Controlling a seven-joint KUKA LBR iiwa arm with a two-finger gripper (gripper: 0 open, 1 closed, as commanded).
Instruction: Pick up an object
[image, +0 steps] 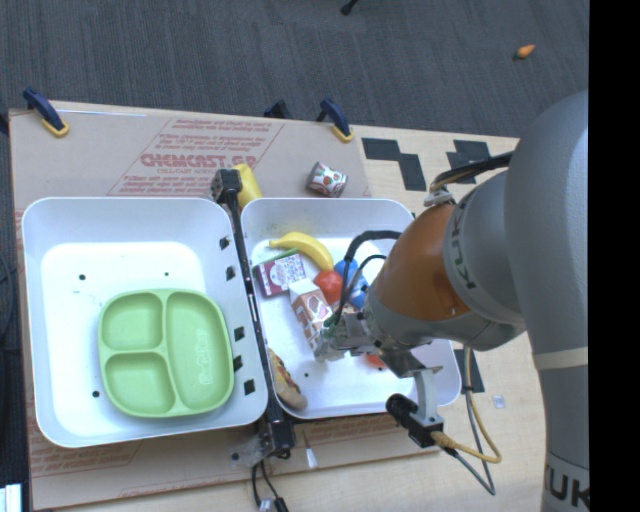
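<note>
Your gripper is down in the right bin, beside a carton; you cannot tell its state. Banana lies near the far wall. Green tray sits in the left bin.

A pile of small objects is found in the right bin. A yellow banana is laid curved near the back wall. Just in front of it, a dark red carton is seen lying flat, with a brown-and-white carton tilted beside it. A bread-like item is propped against the bin's front left corner.
</note>
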